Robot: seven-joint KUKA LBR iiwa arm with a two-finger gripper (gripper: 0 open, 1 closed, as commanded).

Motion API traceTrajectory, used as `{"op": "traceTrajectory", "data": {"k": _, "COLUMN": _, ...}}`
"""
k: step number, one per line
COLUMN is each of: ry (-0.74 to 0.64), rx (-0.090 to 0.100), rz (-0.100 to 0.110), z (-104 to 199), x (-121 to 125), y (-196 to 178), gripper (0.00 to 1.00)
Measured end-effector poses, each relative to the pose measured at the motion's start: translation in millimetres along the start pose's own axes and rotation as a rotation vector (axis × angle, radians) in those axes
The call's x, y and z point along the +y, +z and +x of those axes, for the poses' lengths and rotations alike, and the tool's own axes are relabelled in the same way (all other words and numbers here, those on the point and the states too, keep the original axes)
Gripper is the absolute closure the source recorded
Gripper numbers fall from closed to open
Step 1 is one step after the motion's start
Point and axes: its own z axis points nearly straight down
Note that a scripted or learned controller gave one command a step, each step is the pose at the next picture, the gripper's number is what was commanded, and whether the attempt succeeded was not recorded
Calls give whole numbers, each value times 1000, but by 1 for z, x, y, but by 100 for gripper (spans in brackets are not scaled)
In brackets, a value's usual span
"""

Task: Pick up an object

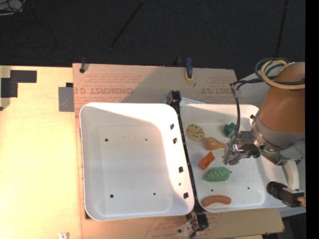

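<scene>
Sausage (216, 200) nearest; gripper (232, 155) (jaw state: cannot tell) above green lump (217, 174), lump at 7 o'clock.

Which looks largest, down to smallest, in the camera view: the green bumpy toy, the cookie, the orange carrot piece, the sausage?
1. Green bumpy toy
2. Sausage, long but thin
3. Cookie, close to the sausage in area, so that order is unsure
4. Orange carrot piece

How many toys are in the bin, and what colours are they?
Tan: 2, a round speckled cookie and a pale pear-shaped piece
Orange-red: 2, a small orange carrot-like wedge and a long red-orange sausage
Green: 2, a bumpy light green lump and a small dark teal piece
Total: 6
</scene>
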Motion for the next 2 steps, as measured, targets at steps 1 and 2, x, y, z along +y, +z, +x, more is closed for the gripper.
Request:
{"op": "traceTrajectory", "data": {"k": 1, "ry": 2, "rx": 0, "rz": 2, "z": -1, "x": 0, "y": -9, "gripper": 100}}
{"op": "traceTrajectory", "data": {"k": 2, "ry": 3, "rx": 0, "rz": 4, "z": -2, "x": 0, "y": -18, "gripper": 100}}
